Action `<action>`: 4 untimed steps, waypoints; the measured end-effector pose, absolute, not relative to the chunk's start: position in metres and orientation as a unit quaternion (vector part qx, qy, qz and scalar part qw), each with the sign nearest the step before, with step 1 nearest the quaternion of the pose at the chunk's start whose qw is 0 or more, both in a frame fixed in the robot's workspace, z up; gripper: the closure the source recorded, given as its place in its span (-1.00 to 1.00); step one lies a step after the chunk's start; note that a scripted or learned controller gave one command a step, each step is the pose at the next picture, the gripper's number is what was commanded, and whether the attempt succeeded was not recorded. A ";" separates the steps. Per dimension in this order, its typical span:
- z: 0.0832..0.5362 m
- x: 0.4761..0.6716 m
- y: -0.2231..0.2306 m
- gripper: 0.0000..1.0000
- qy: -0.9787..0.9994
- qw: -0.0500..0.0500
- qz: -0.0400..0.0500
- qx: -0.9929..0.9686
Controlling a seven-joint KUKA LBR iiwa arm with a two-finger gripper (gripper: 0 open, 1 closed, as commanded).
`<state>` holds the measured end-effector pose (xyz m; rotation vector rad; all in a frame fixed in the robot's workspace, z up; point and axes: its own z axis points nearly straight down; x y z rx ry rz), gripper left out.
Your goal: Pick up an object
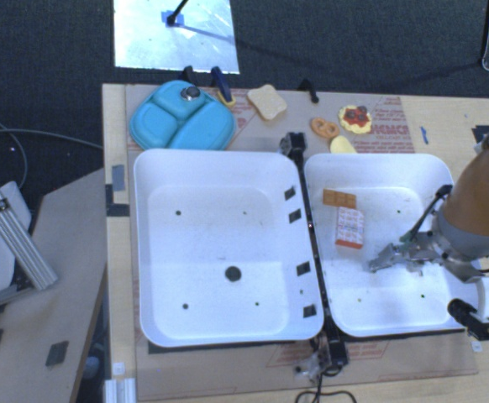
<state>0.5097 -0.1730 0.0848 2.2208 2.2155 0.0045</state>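
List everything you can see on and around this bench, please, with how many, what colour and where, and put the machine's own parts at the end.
Bins: two, white, side by side on the bench.
Small box: one, white and red, right bin, near its left wall.
Cracker: one, orange-brown, right bin, just behind the box.
Dark round thing: one, left bin floor; too small to identify.
Divided plate: one, blue, behind the left bin.
Toast slice: one, tan, behind the bins.
Pretzel: one, orange, behind the right bin.
Round toy food: one, yellow with red top, beside the pretzel.
Arm: one, grey with orange band, from the right.
Gripper: one, grey, low in the right bin.
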 end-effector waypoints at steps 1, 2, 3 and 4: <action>0.094 0.540 -0.208 -1.00 0.707 0.003 0.001 0.707; 0.088 0.489 -0.207 -1.00 0.706 0.007 0.004 0.708; 0.087 0.528 -0.207 -1.00 0.709 0.002 0.001 0.705; 0.090 0.511 -0.207 -1.00 0.708 0.005 0.003 0.707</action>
